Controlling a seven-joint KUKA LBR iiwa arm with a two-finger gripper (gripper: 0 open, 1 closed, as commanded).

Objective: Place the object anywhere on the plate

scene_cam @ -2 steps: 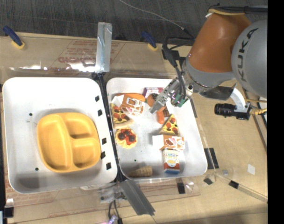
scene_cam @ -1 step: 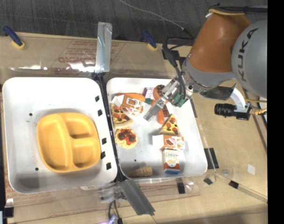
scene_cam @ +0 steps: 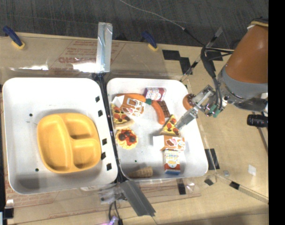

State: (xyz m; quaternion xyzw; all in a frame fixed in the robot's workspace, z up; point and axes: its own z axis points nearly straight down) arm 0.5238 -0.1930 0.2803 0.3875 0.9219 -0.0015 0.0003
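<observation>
A yellow divided plate (scene_cam: pixel 66 142) lies in the left white bin (scene_cam: pixel 20 93), with nothing on it. In the right bin (scene_cam: pixel 191 161) lie several toy foods. My gripper (scene_cam: pixel 181 122) reaches in from the right and has come down at the bin's right side, its tip against a small pizza slice (scene_cam: pixel 170 127). Nothing can be seen lifted off the bin floor. The arm's orange band (scene_cam: pixel 248 48) sits at the upper right.
Around the pizza slice lie a sausage (scene_cam: pixel 158 110), a white block (scene_cam: pixel 158 140) and a small carton (scene_cam: pixel 173 157). Further left are an orange box (scene_cam: pixel 133 104), a fruit tart (scene_cam: pixel 127 137) and a maroon packet (scene_cam: pixel 155 93). A brown biscuit (scene_cam: pixel 142 172) lies by the front wall.
</observation>
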